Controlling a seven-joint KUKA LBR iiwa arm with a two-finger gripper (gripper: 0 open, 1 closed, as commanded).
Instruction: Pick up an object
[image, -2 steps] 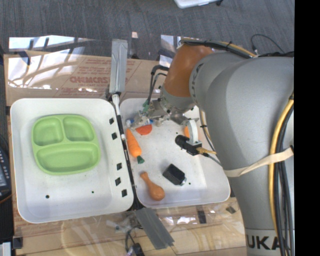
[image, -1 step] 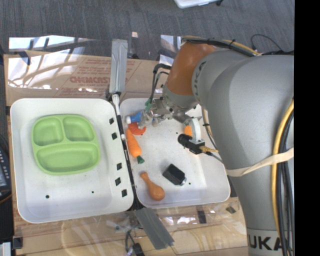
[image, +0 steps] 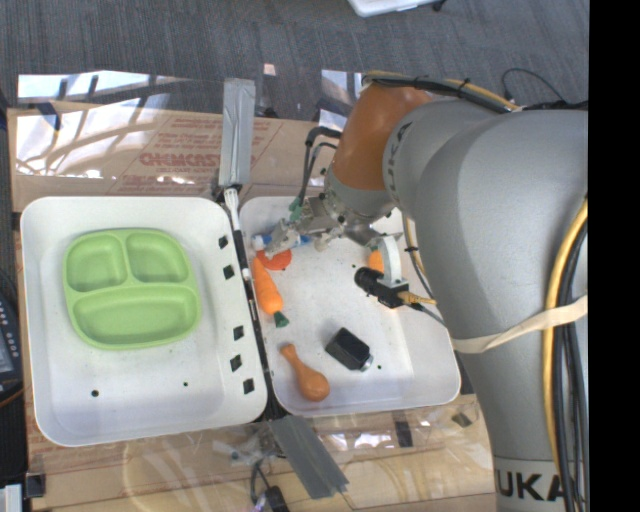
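Camera view: the gripper (image: 300, 232) is lowered at the far left corner of the right bin (image: 425, 375), beside an orange carrot toy (image: 267, 286); its state cannot be told. A green divided plate (image: 130, 288) is seen in the left bin (image: 45, 380).

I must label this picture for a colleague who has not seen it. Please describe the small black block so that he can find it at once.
Look at the right bin, the one under the grey arm. Near its front edge lies the black block, alone on the white floor. To its left lies a tan drumstick-shaped toy and further back an orange carrot; the block is boxy and dark.
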